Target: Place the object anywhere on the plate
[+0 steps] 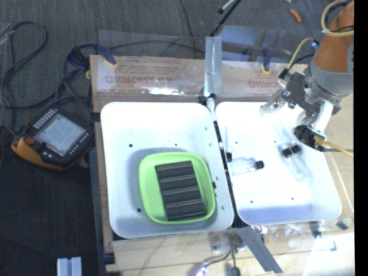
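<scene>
Dark ridged block [181,190] lying flat on the green plate [148,203] in the left bin [115,154], well to the left of the fingers [290,150] and lower in the view. Handheld control pendant [53,138] off the table [172,79], farther left. Clear tube with a black cap [246,166] in the right bin [322,203], just left of the fingers. Fingers low over that bin's floor; open or closed, cannot tell.
</scene>
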`<move>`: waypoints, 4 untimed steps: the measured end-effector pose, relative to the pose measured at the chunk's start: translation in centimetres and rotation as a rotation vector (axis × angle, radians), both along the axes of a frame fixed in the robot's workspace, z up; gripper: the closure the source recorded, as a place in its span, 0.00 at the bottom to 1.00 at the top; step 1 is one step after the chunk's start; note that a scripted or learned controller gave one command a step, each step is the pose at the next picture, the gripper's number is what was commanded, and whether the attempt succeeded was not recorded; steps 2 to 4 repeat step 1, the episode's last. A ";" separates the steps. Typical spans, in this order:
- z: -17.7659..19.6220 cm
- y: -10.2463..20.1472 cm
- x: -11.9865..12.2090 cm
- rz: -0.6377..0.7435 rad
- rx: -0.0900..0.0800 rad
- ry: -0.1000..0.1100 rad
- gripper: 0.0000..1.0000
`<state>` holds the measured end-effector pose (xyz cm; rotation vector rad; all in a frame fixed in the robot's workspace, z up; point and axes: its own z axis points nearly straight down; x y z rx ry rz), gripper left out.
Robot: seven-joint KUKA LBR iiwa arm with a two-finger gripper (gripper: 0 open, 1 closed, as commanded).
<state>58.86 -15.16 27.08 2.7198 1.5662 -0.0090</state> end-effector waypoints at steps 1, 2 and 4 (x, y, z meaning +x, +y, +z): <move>-2.5 0.2 0.0 -0.044 -0.001 0.000 0.00; -2.5 0.2 0.0 -0.044 -0.001 0.000 0.00; -2.5 0.2 0.0 -0.044 -0.001 0.000 0.00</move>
